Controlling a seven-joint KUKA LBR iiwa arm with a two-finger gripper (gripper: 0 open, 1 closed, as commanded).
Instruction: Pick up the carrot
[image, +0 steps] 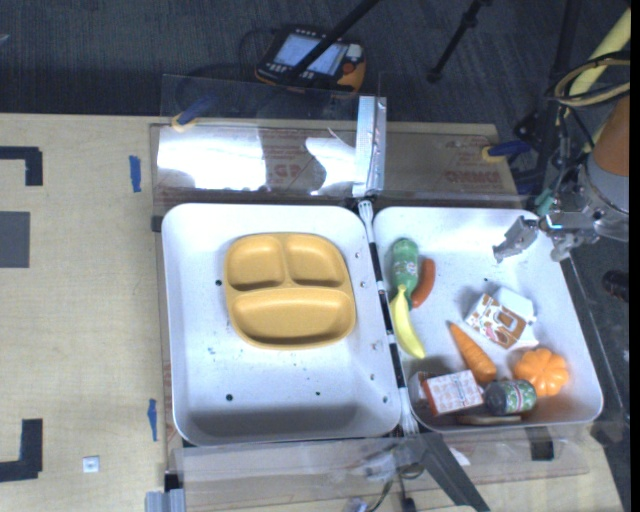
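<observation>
Tool (516, 242) hovers well apart from the carrot (472, 352).

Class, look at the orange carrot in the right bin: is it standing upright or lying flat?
Lying flat. The orange tapered carrot rests on its side on the floor of the shallow white right bin, its length running diagonally between the small carton and the yellow banana.

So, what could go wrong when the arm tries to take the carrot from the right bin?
1. The carrot lies tightly among a small box, a pumpkin, a can and a carton, so the claw may bump or grab a neighbour instead.
2. The carrot is tapered and may slip out.
3. A red pepper near the banana could be mistaken for it.
</observation>
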